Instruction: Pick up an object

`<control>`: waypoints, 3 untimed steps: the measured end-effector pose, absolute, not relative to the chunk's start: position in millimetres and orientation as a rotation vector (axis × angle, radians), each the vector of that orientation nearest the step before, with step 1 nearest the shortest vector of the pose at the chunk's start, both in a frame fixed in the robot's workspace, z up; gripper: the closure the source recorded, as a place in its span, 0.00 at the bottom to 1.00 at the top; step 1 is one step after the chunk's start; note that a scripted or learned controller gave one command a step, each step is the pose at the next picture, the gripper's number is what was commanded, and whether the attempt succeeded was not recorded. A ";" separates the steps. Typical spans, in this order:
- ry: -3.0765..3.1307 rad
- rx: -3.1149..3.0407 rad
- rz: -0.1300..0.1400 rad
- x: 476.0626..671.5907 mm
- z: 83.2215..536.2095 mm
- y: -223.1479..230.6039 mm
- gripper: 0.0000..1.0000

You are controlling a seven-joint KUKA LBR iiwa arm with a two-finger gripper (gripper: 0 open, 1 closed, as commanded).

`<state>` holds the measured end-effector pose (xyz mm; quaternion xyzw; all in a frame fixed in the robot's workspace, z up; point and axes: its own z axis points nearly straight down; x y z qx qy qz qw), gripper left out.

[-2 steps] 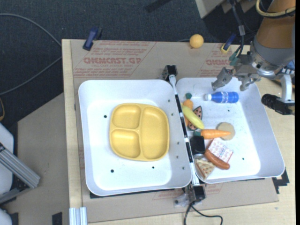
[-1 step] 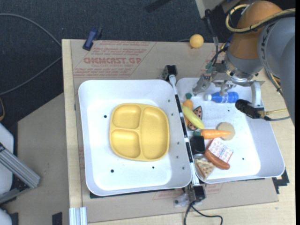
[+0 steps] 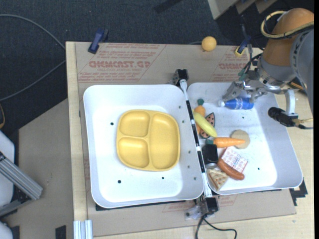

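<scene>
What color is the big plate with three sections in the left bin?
The divided plate is yellow, plain with no pattern. The camera view shows it clearly from above.

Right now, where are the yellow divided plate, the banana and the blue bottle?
yellow divided plate (image 3: 148, 139): camera view, on the ridge between its compartments.
banana (image 3: 205, 124): camera view, mid-length on its yellow skin.
blue bottle (image 3: 240, 104): camera view, on its blue body under the gripper.

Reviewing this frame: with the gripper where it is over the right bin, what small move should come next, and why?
Probably a short straight descent. The gripper sits directly above the blue object at the far end of the right bin, which lies apart from the carrot and banana, so nothing crowds it. Whether anything is gripped yet cannot be told.
</scene>
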<state>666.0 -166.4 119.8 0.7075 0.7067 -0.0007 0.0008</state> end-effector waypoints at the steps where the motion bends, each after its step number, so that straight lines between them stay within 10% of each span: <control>1: 2.220 2.213 0.008 669.2 97.8 -183.0 0.00; 2: 2.222 2.223 -0.001 628.6 84.4 -156.4 0.00; 3: 2.220 2.222 0.001 629.3 94.9 -156.5 1.00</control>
